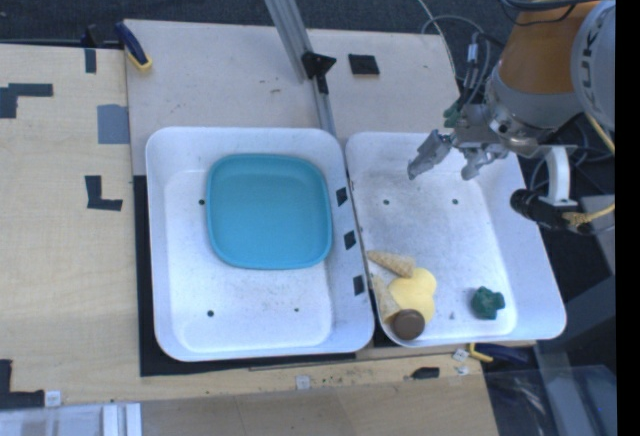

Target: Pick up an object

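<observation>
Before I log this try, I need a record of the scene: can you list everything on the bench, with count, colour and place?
White bins: two, side by side; left bin, right bin.
Plate: one, turquoise, in the left bin.
Yellow toy: one, front of the right bin, by its left wall.
Cone-shaped pieces: two, tan, touching the yellow toy.
Brown round piece: one, front edge, against the yellow toy.
Green piece: one, dark green, front right of the right bin, apart from the rest.
Metal pole: one, grey, behind the bins.
Arm: grey and orange; gripper above the right bin's back, fingers apart, holding nothing.
</observation>
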Robot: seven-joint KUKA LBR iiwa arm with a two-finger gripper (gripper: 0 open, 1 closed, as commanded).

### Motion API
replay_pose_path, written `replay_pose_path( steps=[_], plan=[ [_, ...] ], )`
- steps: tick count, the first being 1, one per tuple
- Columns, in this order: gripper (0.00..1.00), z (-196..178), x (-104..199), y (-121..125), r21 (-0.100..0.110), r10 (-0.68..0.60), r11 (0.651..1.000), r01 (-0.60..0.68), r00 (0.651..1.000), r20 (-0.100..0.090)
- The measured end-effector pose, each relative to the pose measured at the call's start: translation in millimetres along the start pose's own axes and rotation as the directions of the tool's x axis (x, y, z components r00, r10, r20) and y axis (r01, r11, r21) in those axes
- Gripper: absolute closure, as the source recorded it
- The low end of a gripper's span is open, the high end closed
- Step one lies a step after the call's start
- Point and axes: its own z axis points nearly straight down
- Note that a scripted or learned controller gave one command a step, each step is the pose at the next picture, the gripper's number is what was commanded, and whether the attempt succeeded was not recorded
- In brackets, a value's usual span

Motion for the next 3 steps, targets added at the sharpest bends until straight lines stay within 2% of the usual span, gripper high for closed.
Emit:
replay_pose_path(
  steps=[1,2,3],
  plan=[
    [0.00,60,-6,-5,0.005,0.001,1.000,-0.001,1.000,0.000],
    [0.00,121,2,-7,0.006,0.000,1.000,0.000,1.000,0.000],
    [0.00,161,2,-7,0.000,0.000,1.000,0.000,1.000,0.001]
  ],
)
